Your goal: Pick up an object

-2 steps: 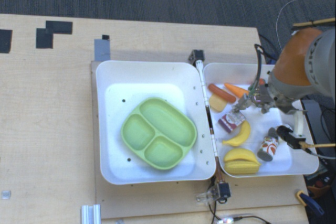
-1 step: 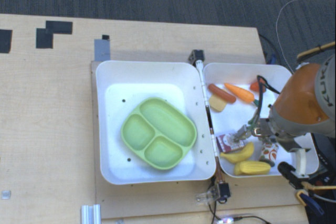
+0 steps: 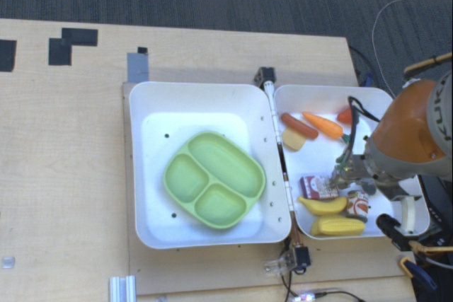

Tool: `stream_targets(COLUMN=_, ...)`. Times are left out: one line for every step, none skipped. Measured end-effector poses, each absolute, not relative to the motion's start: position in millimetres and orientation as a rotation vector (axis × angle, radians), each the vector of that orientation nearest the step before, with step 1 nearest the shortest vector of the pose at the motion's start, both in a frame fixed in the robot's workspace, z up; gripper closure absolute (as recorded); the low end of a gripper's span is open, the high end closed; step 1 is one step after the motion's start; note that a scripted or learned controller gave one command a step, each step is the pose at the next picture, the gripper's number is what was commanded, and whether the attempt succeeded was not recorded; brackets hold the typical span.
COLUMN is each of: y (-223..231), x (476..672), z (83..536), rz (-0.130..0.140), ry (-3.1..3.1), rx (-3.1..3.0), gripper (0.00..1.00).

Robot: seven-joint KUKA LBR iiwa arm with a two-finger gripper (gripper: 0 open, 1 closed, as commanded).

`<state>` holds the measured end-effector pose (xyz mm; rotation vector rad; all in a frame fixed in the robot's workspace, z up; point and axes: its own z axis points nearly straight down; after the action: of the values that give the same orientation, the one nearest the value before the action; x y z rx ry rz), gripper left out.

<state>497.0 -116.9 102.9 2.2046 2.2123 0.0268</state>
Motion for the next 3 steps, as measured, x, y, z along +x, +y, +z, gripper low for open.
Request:
stream_targets(y=-161.1, x=547.8, z=170.2, rz=0.004, ry=2.223, rx=2.213, gripper=1.00)
stream_targets(y=-206.2, x=594.5, z=182.3, rz=0.003, ry=2.223, rx=2.213, gripper=1.00)
stream_targets(y=-205.2, x=659.0, z=175.6, rz=0.005, ry=2.225, rx=2.211, gripper=1.00)
